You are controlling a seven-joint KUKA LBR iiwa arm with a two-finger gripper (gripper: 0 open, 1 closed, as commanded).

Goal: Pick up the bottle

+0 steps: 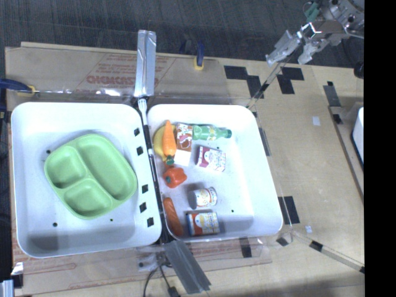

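The end effector [296, 44] hangs over the worktop [309, 166] well apart from the right bin [263, 166], where the green bottle [210, 132] lies on its side near a banana [162, 142], while the left bin [25, 166] holds a green tray [90, 176].

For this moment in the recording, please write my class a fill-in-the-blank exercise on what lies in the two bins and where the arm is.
1. The green bottle lies on its side in the ____ bin as the camera sees it.
2. The divided plate in the other bin is coloured ____.
3. The gripper is ____ the bins, over the bench at upper right.
4. The plate has ____ compartments.

Missing words: right; green; outside; three
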